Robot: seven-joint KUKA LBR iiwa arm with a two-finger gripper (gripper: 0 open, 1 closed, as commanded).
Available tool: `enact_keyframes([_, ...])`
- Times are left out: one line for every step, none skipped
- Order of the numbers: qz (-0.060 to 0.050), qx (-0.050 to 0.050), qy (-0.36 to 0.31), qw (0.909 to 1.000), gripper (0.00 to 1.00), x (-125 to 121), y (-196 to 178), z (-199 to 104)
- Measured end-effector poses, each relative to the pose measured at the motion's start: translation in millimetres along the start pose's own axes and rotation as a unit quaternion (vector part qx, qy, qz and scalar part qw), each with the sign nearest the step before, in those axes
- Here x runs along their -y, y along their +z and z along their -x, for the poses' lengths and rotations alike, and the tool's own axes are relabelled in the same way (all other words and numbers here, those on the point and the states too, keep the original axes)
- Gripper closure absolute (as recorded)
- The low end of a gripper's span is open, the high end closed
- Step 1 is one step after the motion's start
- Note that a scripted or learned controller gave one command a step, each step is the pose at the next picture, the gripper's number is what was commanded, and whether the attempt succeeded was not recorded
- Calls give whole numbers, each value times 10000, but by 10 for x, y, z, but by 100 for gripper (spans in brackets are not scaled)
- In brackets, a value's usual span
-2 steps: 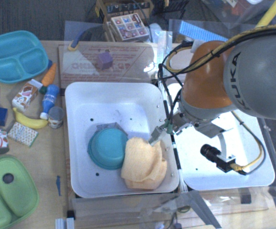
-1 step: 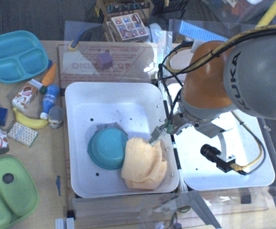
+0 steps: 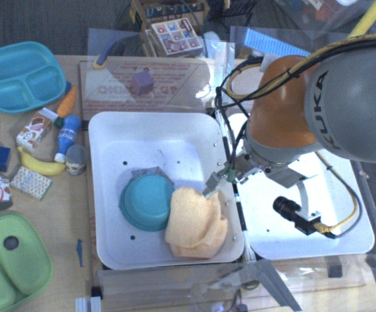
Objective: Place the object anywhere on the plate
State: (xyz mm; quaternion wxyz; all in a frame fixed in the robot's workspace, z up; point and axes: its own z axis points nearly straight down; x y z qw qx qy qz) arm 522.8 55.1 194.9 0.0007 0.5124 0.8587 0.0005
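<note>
- On the worktop [image 3: 64, 226] left of the bins you see a blue divided tray [image 3: 22, 77], a banana [image 3: 39, 162], a small carton [image 3: 34, 129], a blue bottle [image 3: 66, 137] and a green tray [image 3: 9, 262].
- The arm [image 3: 304, 109] crosses the right bin [image 3: 343, 239] and covers much of it.
- The left bin [image 3: 106, 135] holds a blue bowl [image 3: 147, 201], the plate here, with a yellow cloth [image 3: 197, 223] touching its right side.
- The gripper [image 3: 215, 184] sits at the cloth's upper edge; you cannot tell how its fingers stand.

The grey arm [image 3: 353, 103] bears the letters "KUK", its only legible marking.
</note>
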Motion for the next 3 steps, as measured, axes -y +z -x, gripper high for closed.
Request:
enact_keyframes([0, 0, 0, 10000, 0, 0, 0, 0])
enact_keyframes([0, 0, 0, 10000, 0, 0, 0, 0])
enact_keyframes([0, 0, 0, 10000, 0, 0, 0, 0])
